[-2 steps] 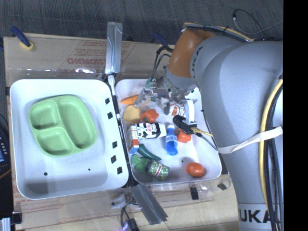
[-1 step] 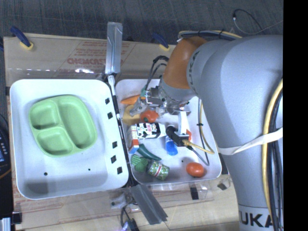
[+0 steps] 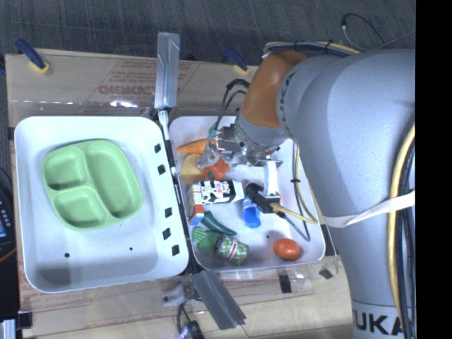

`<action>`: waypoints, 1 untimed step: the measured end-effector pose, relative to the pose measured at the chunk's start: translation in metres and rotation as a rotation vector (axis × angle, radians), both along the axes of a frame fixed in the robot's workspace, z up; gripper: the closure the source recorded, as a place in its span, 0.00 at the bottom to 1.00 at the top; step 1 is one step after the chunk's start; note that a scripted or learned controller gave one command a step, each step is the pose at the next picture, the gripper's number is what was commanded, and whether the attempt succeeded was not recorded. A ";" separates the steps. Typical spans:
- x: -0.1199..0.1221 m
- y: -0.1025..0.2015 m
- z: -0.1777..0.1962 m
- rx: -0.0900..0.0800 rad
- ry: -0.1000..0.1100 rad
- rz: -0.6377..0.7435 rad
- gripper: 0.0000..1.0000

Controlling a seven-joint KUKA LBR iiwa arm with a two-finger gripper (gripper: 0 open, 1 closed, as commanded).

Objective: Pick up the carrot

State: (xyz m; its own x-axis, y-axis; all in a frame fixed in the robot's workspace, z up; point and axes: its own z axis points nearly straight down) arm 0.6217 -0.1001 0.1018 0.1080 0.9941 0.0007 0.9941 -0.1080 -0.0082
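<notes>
The carrot (image 3: 191, 147) lay in the right bin (image 3: 311, 249), at its upper left near the wall shared with the left bin (image 3: 28, 189), where a green tray (image 3: 90, 182) sat. The gripper (image 3: 217, 154) hung just right of the carrot, low over the clutter; whether its fingers were open or shut could not be told. Just below the carrot sat a yellow block (image 3: 189, 168) and an orange-red piece (image 3: 219, 169). Further below lay a black-and-white carton (image 3: 215, 191), a blue item (image 3: 251, 214), a green can (image 3: 227, 247) and a tomato (image 3: 286, 248).
</notes>
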 end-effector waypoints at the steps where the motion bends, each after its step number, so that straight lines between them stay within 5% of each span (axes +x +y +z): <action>1: 0.020 -0.009 -0.010 -0.002 -0.006 -0.160 1.00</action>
State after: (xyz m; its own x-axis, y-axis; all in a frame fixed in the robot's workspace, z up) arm 0.6413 -0.1089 0.0915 0.2655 0.9641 -0.0006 0.9641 -0.2655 -0.0021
